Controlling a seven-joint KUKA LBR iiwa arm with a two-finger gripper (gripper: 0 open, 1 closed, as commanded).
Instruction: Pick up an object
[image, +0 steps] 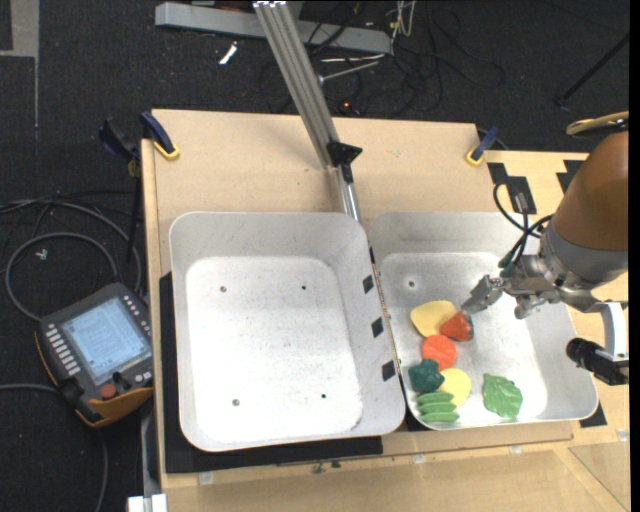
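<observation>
Several small toy foods lie in the right bin (450, 235), near its front left corner. Among them are a pale yellow piece (428, 318), a red piece (457, 328), an orange one (438, 349), a dark teal one (425, 377), a second yellow one (456, 383), a ridged green one (436, 404) and a leafy light green one (502, 395). My gripper (476, 299) reaches in from the right and hangs low over the bin. Its tip is just above and right of the red piece. Nothing is visibly held.
The left bin (200, 240) sits beside the right one, sharing a raised middle edge. A slanted metal pole (305, 85) crosses the back of the bench. Clamps sit at the bench's far corners, and a teach pendant (95, 345) lies off the bench to the left.
</observation>
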